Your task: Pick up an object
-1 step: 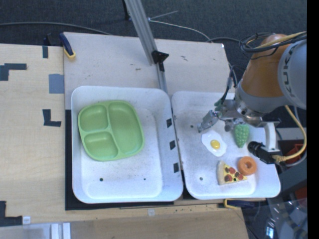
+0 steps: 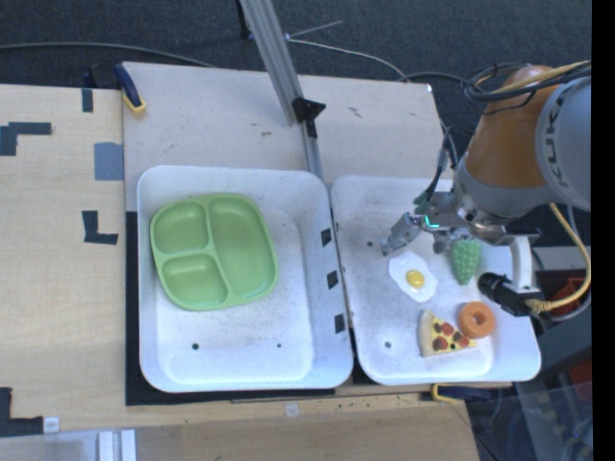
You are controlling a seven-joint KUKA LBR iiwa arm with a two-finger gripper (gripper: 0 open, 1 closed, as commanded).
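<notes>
— Grey gripper (image 2: 411, 233) is hovering just above the fried egg (image 2: 413, 279), jaws spreading, pinching nothing.

— Lining up, I'd guess; grapes (image 2: 466, 260) are sitting right beside that egg.

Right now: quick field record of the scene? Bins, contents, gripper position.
left bin: green divided plate
right bin: fried egg toy, green grapes toy, pizza slice toy, donut toy
gripper: above right bin, just up-left of the egg, nothing seen between its fingers
arm: reaches in from the view's right
</notes>
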